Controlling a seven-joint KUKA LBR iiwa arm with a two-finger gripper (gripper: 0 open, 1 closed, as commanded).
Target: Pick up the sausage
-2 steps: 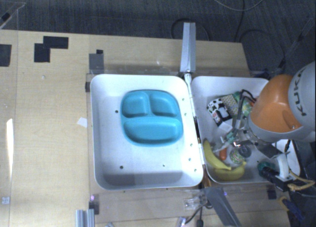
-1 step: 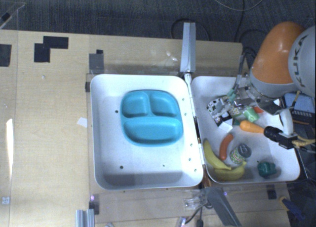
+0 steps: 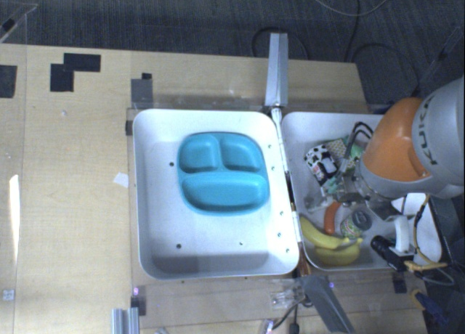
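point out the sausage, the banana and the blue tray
sausage (image 3: pixel 331 217): camera view, middle of its visible red length
banana (image 3: pixel 325 239): camera view, middle of the curve
blue tray (image 3: pixel 221 172): camera view, central ridge between compartments

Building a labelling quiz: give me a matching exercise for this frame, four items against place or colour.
Things:
1. divided plate
2. banana
3. sausage
4. wrist band

Descriptions:
A. orange, on the arm above the right bin
B. blue, in the left bin
C. yellow, along the right bin's near edge
D. reddish, just above the banana

Pairs: 1-B, 2-C, 3-D, 4-A
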